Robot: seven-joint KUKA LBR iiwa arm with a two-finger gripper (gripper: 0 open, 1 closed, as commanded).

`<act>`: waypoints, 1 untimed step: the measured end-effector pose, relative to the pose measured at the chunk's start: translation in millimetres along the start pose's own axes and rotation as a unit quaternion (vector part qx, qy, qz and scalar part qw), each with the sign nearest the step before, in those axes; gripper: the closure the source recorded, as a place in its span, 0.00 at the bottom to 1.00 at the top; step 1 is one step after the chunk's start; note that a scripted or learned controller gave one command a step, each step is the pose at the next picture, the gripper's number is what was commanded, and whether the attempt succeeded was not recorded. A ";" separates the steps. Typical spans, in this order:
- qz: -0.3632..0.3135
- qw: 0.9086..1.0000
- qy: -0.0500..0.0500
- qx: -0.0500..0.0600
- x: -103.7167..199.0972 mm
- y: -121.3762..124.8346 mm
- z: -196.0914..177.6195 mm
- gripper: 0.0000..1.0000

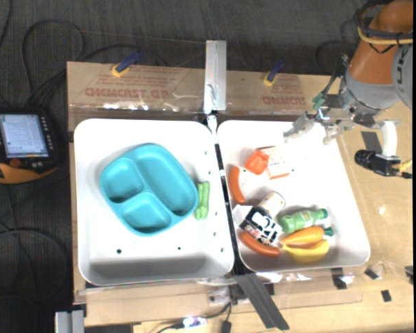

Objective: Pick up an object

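- Your gripper (310, 125) hangs over the far right corner of the right bin (347, 186); I cannot tell its state.
- The orange cup (257, 161) lies left and nearer than the gripper, well apart.

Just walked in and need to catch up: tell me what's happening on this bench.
The arm reaches in from the right, its gripper above the far right corner of the right bin, holding nothing. That bin has toy food piled near its front: a green bottle, a carrot, a can. The left bin holds a blue tray.
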State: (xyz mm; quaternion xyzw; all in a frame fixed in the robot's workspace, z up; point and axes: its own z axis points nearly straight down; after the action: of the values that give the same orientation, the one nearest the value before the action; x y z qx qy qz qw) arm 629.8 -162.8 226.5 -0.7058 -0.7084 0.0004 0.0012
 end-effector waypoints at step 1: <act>-0.171 0.985 -0.005 -0.013 18.8 27.4 92.4 0.00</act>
State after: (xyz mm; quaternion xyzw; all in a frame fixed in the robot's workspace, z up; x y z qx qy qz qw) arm 657.0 -143.8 134.1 -0.5740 -0.8187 -0.0056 -0.0118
